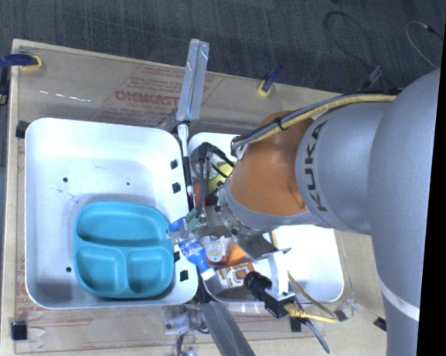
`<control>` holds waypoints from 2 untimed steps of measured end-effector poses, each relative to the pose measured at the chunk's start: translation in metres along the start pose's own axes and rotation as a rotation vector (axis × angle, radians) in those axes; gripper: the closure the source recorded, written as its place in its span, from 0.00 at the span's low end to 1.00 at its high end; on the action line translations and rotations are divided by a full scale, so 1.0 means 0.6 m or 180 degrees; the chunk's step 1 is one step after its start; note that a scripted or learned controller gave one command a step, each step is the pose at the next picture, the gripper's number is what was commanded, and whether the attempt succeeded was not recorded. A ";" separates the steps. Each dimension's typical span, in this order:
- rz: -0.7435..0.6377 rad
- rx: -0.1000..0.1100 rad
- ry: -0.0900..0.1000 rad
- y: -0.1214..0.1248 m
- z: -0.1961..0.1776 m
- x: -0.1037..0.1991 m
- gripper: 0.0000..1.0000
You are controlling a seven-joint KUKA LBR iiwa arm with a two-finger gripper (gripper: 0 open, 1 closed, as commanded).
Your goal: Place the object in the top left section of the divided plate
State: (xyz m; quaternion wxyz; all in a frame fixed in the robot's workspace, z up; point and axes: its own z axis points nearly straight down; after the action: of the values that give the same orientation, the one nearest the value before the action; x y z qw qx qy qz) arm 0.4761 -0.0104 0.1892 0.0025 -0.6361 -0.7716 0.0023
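Observation:
The blue divided plate (123, 250) lies in the front part of the left bin (62, 159), with one long section at the back and two smaller ones at the front. My gripper (196, 227) hangs low over the rim between the two bins, just right of the plate. A small blue and white packet (190, 246) sits right under the gripper at the plate's right edge; whether it is gripped cannot be made out. The arm's orange band (266, 169) and grey body cover most of the right bin (319, 271).
An orange item (236, 254) and an orange-brown packet (232, 276) lie in the right bin close to the gripper. A metal bar (191, 81) stands at the back between the bins. Blue clamps (271, 79) hold the bench's far edge.

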 end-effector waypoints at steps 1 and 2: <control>-0.0120 -0.0015 -0.0004 -0.008 -0.042 -0.051 1.00; -0.0483 0.0000 -0.0002 0.012 0.000 0.064 1.00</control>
State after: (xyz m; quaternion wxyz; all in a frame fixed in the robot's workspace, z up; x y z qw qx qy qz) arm 0.4759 0.0290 0.1893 0.0025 -0.5758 -0.8176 0.0024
